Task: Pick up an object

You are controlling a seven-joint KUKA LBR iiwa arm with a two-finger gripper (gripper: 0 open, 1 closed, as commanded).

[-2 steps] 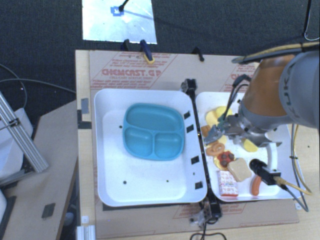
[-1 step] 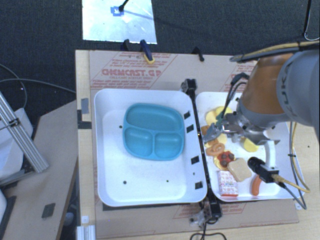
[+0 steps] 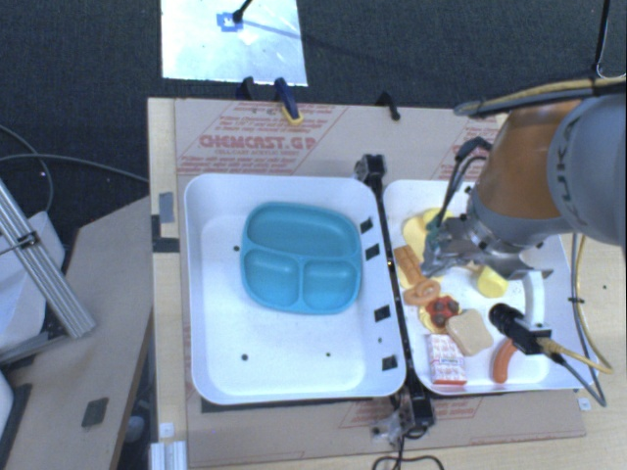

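Note:
My gripper (image 3: 434, 256) hangs low over the upper left part of the right bin (image 3: 558, 380), among a pile of toy foods. Right under and beside it lie a yellow piece (image 3: 418, 229) and an orange ring-shaped piece (image 3: 422, 289). A yellow lemon-like piece (image 3: 490, 283) lies just to its right. Closer to the front are a red and dark piece (image 3: 443, 308), a tan block (image 3: 468, 332), a red and white box (image 3: 447, 361) and an orange-red sausage (image 3: 503, 361). The arm hides the bin's back right part.
The left bin (image 3: 211, 360) holds a blue divided plate (image 3: 300, 258) near its middle. A black-clipped divider (image 3: 384, 262) runs between the two bins. A metal sheet (image 3: 232, 27) lies beyond the bench, and an aluminium frame (image 3: 39, 272) stands at the far left.

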